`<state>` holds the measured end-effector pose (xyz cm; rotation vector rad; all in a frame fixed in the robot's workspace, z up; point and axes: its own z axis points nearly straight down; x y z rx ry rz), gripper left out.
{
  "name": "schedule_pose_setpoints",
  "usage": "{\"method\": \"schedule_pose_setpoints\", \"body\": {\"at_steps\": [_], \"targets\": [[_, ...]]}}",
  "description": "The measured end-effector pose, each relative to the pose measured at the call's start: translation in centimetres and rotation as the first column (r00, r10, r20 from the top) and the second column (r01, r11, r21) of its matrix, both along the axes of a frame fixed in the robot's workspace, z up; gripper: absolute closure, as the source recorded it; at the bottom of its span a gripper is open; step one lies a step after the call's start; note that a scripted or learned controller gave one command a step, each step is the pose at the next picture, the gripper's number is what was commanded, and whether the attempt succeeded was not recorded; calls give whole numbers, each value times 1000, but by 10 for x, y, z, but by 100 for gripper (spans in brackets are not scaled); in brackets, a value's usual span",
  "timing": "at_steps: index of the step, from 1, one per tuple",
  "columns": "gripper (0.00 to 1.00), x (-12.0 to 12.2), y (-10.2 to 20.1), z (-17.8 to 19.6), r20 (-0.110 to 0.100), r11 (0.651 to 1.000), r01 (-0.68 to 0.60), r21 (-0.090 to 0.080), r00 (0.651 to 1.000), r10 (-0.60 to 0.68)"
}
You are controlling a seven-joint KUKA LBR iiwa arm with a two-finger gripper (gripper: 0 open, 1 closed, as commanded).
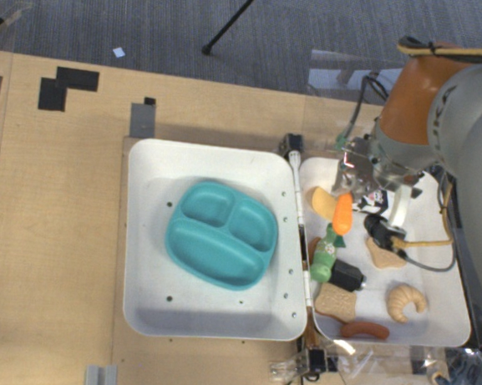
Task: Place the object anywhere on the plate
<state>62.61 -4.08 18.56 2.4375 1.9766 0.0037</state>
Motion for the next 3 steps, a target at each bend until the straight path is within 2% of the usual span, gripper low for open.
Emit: {"method": "schedule_pose_setpoints", "body": {"at_steps": [1, 2, 3], "targets": [[100, -38, 20, 14, -2, 997, 82, 3, 997, -82], [0, -38, 19, 14, -2, 997, 82, 2, 997, -82], [100, -36, 21, 25, 1, 997, 75, 3, 997, -75]]}}
